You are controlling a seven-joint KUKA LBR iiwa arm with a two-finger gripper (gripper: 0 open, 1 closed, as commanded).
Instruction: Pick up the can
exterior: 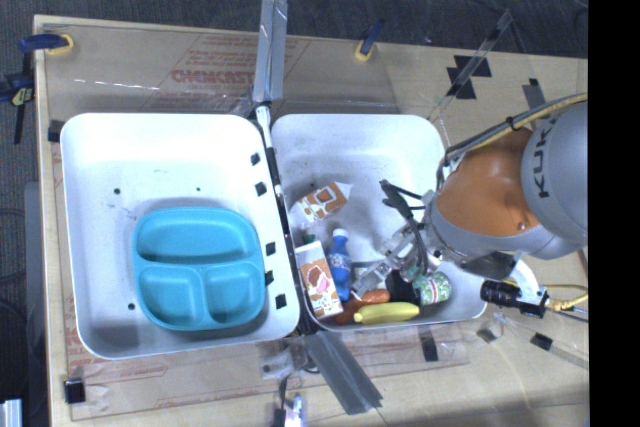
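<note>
Green-labelled and lying on its side, the can (pixel 433 290) rests in the right bin's (pixel 330 130) near right corner beside a banana (pixel 387 313), so the gripper (pixel 405 250) hangs close above-left of it, its grip state impossible to tell.

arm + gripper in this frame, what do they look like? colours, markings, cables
Arm: grey rounded casing with dark lettering partly visible, and a wide glossy orange band above the wrist. A thin yellow-black cable runs along it. The gripper is a dark metal, thin-fingered assembly.
</note>
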